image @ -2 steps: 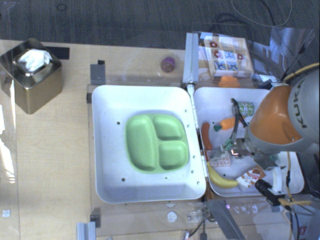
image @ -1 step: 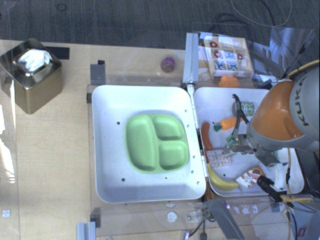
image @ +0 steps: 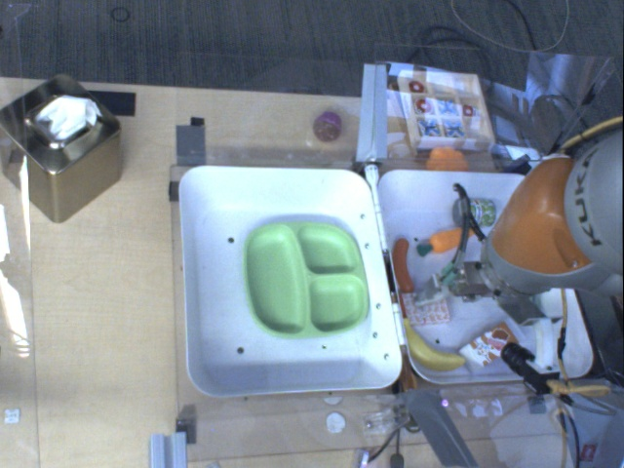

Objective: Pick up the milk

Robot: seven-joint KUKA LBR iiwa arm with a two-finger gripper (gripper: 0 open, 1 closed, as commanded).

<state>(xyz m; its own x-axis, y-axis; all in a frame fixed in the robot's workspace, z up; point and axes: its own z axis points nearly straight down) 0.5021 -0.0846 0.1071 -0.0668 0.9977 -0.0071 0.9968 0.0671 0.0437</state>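
One arm (image: 546, 227) bent low over right bin (image: 390, 198), claw (image: 456, 279) beside hotdog (image: 401, 266); claw state unclear.

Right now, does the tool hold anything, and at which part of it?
It cannot be told. The tool is low in the right bin, among the food items beside a small patterned packet, but the arm hides the contact.

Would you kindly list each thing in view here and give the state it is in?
green divided plate: upright in the left bin, nothing on it
banana: lying at the right bin's front edge
hot dog: lying along the right bin's left wall
carrot: lying flat
milk: on its side, free
gripper: low over the right bin
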